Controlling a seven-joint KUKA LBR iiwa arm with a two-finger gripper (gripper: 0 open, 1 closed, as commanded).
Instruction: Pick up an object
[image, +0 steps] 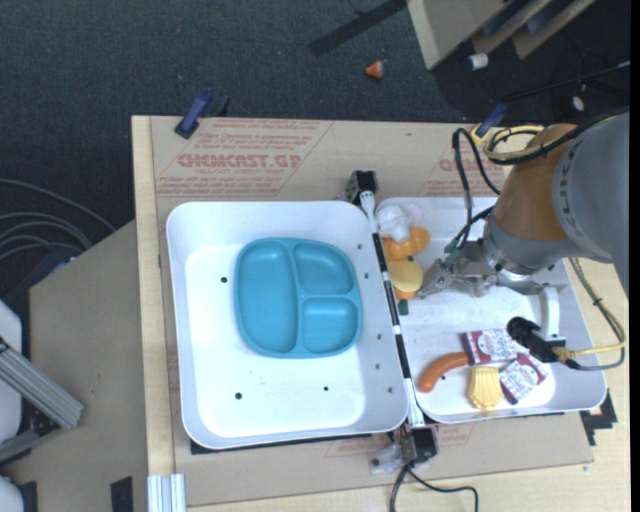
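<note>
The right bin (440, 325) holds several small items. Along its left wall lie a white piece (392, 217), an orange piece (413, 241) and a yellow piece (406, 276). Near the front lie an orange-red sausage (440, 371), a yellow corn cob (484, 387) and two maroon-and-white packets (489, 346) (522, 380). My gripper (445, 277) hangs low over the bin's middle, just right of the yellow piece, with nothing visibly held. The grey arm with its orange band (535, 205) covers the bin's back right.
The left bin (200, 400) holds a blue divided plate (296, 297). A black divider with clamps (390, 300) runs between the two bins. Cables (470, 160) loop behind the arm. The bench's cardboard surface (260, 160) lies beyond the bins.
</note>
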